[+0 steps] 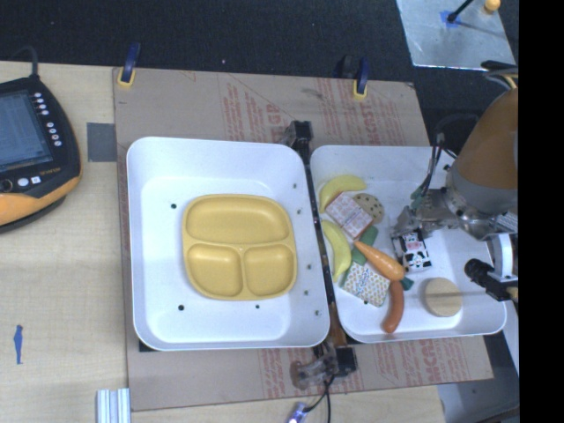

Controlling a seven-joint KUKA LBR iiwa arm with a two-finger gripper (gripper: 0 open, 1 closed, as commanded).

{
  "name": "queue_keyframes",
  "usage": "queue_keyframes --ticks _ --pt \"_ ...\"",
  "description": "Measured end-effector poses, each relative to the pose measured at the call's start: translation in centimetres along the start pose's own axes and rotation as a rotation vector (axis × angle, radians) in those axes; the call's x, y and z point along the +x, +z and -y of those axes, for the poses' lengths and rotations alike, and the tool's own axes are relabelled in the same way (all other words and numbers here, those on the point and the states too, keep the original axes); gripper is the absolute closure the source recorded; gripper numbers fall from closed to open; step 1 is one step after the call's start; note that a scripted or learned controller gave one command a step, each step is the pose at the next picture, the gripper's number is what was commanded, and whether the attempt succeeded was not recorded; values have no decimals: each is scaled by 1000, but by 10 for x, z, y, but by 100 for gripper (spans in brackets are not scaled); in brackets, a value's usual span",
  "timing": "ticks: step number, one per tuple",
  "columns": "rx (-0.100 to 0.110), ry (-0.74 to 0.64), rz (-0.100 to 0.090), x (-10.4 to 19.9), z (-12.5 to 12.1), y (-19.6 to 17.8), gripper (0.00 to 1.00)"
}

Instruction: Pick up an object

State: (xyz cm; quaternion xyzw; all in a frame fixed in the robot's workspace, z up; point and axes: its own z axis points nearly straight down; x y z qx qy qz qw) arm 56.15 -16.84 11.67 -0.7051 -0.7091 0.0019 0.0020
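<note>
The right bin (476,324) holds several toy foods: two yellow bananas (342,186) (337,247), a pinkish wafer (349,215), a brown cookie (369,206), an orange carrot (379,259), a checked cracker (366,283), a reddish sausage (393,308) and a round wooden disc (441,297). My gripper (412,241) hangs low over the middle of this bin, just right of the carrot and above the disc. The grey arm with its orange band (489,161) comes in from the right. I see nothing clearly held.
The left bin (150,236) carries a yellow divided plate (239,244). A teach pendant (31,148) lies on the bench at the far left. Blue clamps (360,76) pin the cardboard at the back.
</note>
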Motion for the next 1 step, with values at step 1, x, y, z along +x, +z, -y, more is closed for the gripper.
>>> queue_keyframes --ticks 1 --pt "-4 0 -1 98 -2 -98 100"
